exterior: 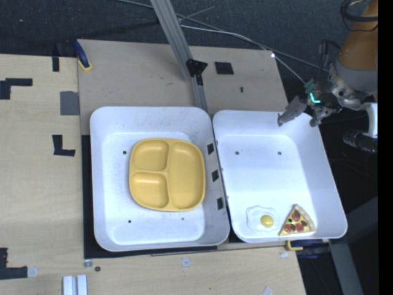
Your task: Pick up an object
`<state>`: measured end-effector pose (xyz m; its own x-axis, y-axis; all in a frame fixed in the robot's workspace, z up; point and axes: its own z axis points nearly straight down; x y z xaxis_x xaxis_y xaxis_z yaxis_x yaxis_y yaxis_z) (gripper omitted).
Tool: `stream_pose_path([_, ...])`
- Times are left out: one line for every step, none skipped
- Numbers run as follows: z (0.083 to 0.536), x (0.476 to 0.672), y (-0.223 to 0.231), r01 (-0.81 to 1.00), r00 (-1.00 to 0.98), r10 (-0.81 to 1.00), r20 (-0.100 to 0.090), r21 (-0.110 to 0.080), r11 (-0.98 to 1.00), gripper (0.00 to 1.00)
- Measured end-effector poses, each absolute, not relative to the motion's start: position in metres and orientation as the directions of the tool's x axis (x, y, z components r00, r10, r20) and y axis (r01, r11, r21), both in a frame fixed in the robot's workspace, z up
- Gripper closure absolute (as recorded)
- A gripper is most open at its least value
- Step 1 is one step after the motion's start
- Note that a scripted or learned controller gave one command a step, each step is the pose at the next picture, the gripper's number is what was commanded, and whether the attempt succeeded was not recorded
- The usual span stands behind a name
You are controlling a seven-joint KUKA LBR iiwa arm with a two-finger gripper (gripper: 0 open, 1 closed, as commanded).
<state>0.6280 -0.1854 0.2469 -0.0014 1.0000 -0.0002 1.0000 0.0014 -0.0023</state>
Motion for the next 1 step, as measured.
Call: stream_pose_path([0.2474, 0.6283, -0.1854, 1.000, -0.002, 1.000, 0.000, -0.001, 0.002, 0.00])
